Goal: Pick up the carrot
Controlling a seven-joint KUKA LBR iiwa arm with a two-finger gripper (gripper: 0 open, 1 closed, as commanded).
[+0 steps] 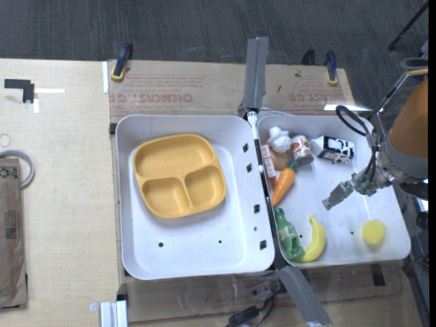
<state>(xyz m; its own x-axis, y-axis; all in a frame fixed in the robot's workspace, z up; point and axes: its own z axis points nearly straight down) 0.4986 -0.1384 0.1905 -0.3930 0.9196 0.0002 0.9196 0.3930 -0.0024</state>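
carrot [283, 184] lies slanted against the nine o'clock wall of the right bin [398, 247], tip toward seven o'clock, with a small bottle [300, 150] just beside its top at one o'clock and a green bottle [287, 235] near its tip. claw [337, 196] hangs over bare bin floor well apart at the carrot's three o'clock; whether it is apart or together i cannot tell. risk, as i judge it: the wall may block one side of the grasp, or the claw may nudge the small bottle.
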